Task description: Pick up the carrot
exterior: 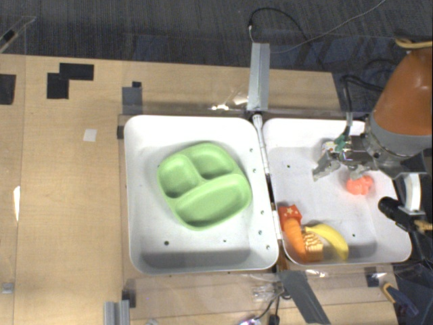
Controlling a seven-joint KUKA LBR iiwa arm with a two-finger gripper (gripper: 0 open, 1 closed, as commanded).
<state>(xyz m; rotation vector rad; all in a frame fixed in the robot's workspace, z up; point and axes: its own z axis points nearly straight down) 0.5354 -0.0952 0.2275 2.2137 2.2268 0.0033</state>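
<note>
Lying at the near-left corner of the right bin [385, 131]: the carrot [295, 235], orange, tucked close against the bin's left wall. Long axis running roughly near-to-far, tilted a little, its far end touching a small red block [290, 213] and its near end lost among a cluster at the bin's near edge. Pressed against its right side, a banana [331, 239], with a brownish piece between them too blurred to name. Crowded on both flanks, then, so probably open to a grasp from above only, with fingers closing across the short width.

Farther back and to the right, a pink object [360, 185] on the bin floor, well apart from the carrot.

Farther still, just left of the pink object, the gripper [327, 164], hanging over the middle of the right bin. Fingers apart, pointing down and left, holding nothing. Carrot well apart from them, toward the near-left. Judged need: a shift nearer and leftward, a wrist turn to straddle the carrot's axis, then a descent.

In the left bin [142, 202], a green divided plate [203, 185], uninvolved.
</note>
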